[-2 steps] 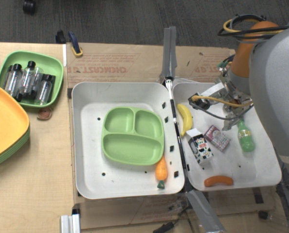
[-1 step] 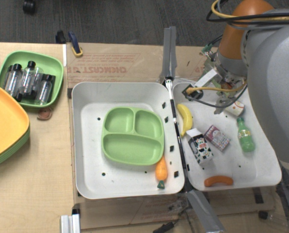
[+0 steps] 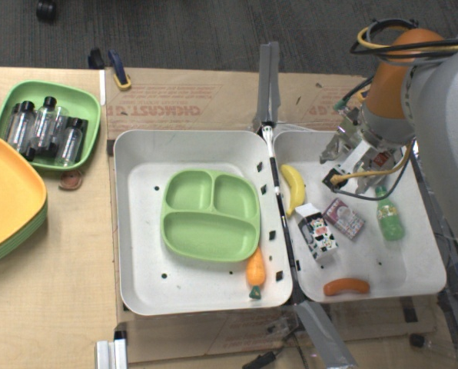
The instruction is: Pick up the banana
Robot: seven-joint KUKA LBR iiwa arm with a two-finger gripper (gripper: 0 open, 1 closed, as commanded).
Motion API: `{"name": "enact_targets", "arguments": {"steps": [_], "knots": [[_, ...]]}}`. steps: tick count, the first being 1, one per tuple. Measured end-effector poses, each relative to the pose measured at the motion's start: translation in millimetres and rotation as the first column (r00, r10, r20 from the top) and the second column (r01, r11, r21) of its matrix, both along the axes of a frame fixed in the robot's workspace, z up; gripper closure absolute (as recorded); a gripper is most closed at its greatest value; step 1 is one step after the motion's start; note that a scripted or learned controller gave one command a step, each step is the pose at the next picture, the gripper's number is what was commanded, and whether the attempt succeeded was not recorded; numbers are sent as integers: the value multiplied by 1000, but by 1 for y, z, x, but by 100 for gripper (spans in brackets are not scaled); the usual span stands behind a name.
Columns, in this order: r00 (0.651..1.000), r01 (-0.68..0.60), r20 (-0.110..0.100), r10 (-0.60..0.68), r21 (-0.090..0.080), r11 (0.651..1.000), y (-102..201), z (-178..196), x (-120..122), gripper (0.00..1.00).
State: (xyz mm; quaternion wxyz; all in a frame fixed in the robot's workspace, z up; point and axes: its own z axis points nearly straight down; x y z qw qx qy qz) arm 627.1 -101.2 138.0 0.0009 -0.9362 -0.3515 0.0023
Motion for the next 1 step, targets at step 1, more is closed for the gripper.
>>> {"name": "enact_targets", "arguments": {"steps": [1], "knots": [[999, -44, 2, 44, -1, 999, 32, 53, 26, 0]]}}
